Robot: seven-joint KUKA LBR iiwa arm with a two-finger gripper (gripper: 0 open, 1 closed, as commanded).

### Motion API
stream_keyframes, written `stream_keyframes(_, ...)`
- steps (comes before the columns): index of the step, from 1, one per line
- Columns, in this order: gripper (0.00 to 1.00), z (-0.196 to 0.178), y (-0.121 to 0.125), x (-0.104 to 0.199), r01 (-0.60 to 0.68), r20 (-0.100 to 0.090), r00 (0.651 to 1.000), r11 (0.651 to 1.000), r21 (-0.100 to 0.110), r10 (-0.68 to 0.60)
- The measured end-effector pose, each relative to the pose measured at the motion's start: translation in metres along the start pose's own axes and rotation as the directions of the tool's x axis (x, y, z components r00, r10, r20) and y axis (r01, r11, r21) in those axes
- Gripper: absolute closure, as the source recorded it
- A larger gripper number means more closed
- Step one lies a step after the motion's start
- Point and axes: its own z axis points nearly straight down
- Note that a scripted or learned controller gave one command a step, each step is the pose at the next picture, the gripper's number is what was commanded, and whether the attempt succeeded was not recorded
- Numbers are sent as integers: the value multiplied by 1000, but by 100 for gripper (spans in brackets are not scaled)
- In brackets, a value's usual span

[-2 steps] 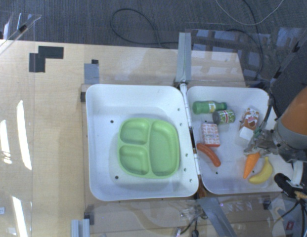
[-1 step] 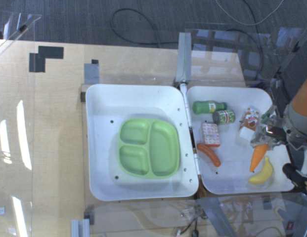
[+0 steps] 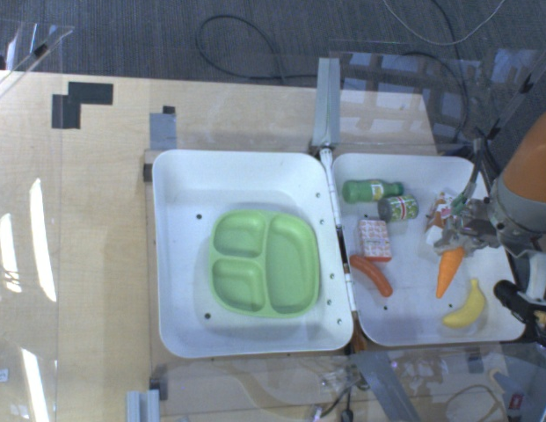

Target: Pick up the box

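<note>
Six items crowd the right bin (image 3: pixel 404 334); the small box (image 3: pixel 374 239) lies beside the sausage (image 3: pixel 371 273). Gripper (image 3: pixel 459 227), grip state indiscernible, should descend squarely over the box, avoiding the can (image 3: pixel 397 207)

A green divided plate (image 3: pixel 265 264) is seen in the middle of the left bin (image 3: pixel 171 262). In the right bin (image 3: pixel 404 328), a green bottle (image 3: pixel 372 190) and a can (image 3: pixel 397 207) are placed near the far edge, a sausage (image 3: pixel 371 274) by the left wall, and a carrot (image 3: pixel 447 272) and banana (image 3: pixel 466 307) towards the near right corner.
</note>
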Motion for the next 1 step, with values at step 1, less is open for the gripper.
stream_keyframes(1, 100, 6, 3, -16, -154, 0, 988, 988, 0, 154)
